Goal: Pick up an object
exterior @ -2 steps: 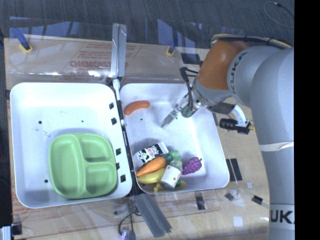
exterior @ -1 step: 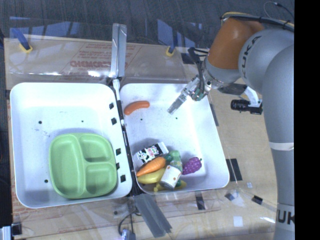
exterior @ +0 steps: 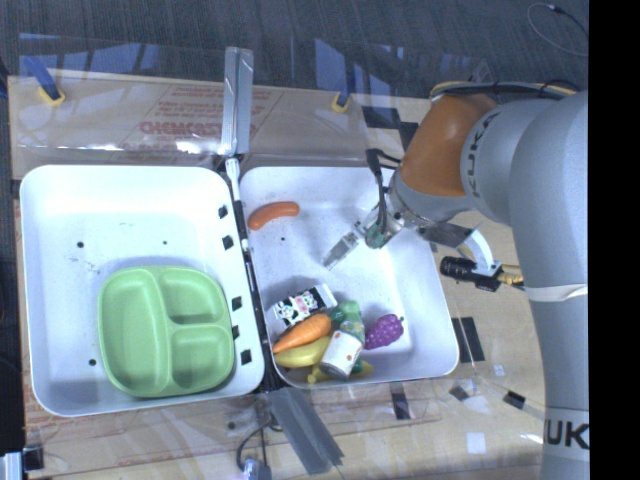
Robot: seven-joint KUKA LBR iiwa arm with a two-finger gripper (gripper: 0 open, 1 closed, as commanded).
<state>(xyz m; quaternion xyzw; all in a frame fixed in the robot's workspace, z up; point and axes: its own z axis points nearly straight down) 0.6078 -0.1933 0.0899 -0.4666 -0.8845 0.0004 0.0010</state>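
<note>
In the right bin (exterior: 425,298) my gripper (exterior: 336,255) hangs low over the bare white floor, near the bin's middle, pointing down and to the left. Nothing shows in its grasp. An orange sausage (exterior: 273,213) lies apart from it, up and to the left. Below it, a pile sits at the bin's front: a black-and-white carton (exterior: 305,306), a carrot (exterior: 302,332), a yellow banana (exterior: 303,356), a small bottle (exterior: 345,346) and purple grapes (exterior: 383,330).
The left bin (exterior: 60,218) bears a green divided plate (exterior: 165,328) in its front half. A divider wall (exterior: 240,248) runs between the two bins. The arm's orange band (exterior: 440,148) and grey body cover the right bin's far right corner.
</note>
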